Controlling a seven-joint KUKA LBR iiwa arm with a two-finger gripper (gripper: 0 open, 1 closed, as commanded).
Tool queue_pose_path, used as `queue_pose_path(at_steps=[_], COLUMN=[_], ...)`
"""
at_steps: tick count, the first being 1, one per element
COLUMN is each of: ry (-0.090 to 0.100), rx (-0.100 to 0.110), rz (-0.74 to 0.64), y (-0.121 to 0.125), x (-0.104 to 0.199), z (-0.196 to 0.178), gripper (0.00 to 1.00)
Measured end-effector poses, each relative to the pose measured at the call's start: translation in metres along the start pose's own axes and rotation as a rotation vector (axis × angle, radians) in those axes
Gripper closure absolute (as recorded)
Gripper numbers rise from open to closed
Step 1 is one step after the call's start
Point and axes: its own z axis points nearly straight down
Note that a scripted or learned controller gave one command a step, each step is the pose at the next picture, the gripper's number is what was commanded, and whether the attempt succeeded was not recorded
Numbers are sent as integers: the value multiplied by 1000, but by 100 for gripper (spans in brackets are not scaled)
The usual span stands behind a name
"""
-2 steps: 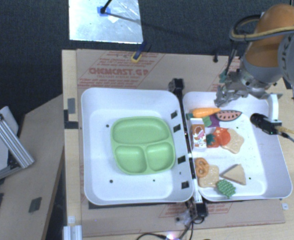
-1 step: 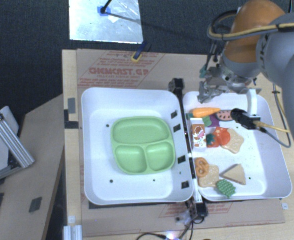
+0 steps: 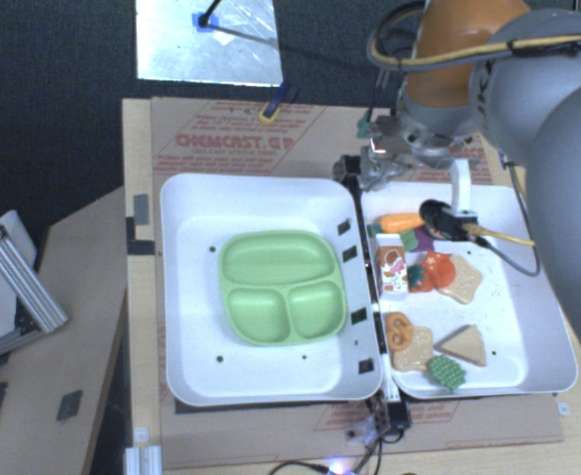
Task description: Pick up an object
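Orange carrot [image 3: 401, 223] is the toy piece closest to the gripper [image 3: 370, 174]: it lies on its side in the far part of the right bin [image 3: 542, 349], a little nearer the camera than the gripper and just to its right, not touching it. The gripper hangs over that bin's far corner, by the seam where the two bins meet; whether the pincer is apart or together I cannot tell, and nothing shows clamped in it. Just beside the carrot sits a purple piece [image 3: 424, 237], then a small printed carton [image 3: 392, 270], a red tomato [image 3: 436, 267] touching a toast slice [image 3: 462, 281], and nearer still a pretzel [image 3: 400, 329] resting against a pale cracker [image 3: 416, 350], a tan wedge [image 3: 464, 344] and a green knobbly piece [image 3: 446, 371]. That makes nine pieces I can tell apart, one of each. The left bin [image 3: 186, 364] holds one green plate [image 3: 280, 287] with three compartments. Both bins, two in all, rest on a brown cardboard sheet [image 3: 231, 139] with red lettering, on a pale bench [image 3: 82, 265], with dark flooring behind and one shiny silver sheet [image 3: 171, 38] at the far side.
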Motion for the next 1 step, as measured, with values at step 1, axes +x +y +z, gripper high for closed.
queue_pose_path(at_steps=[1], ry=[-1], rx=[3], rz=[3], y=[-8], x=[28], z=[-2], gripper=[100])
